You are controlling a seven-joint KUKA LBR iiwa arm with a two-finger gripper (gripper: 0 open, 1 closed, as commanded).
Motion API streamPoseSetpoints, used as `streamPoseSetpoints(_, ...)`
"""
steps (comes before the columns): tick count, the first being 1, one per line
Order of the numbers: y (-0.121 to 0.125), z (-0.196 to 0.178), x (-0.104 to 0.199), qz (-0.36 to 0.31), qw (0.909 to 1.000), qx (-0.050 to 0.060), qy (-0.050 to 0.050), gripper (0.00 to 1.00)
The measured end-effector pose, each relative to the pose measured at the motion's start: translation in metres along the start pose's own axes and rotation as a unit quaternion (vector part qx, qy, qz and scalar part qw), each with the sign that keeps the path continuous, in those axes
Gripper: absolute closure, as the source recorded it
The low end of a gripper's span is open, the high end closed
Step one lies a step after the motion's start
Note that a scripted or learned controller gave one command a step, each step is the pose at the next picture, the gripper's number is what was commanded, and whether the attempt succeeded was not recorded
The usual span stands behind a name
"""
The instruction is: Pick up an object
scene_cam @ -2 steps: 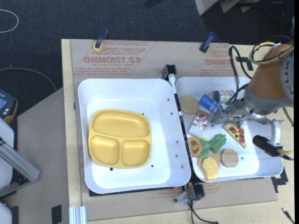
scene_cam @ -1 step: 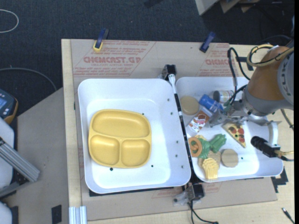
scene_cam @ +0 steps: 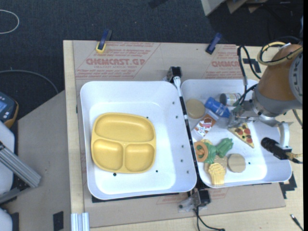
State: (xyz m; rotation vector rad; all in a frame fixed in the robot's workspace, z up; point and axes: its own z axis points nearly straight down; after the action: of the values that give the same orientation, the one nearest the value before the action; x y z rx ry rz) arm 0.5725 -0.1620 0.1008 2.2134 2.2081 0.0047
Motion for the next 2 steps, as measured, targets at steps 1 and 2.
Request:
streamPoseSetpoints(1, 0.006, -0.051, -0.007, -0.001, 1.0, 0.003, 0.003, 1.0)
streamPoseSetpoints(2, 0.018, -0.11, -0.009, -0.002, 1.0, 0.002, 0.003, 1.0)
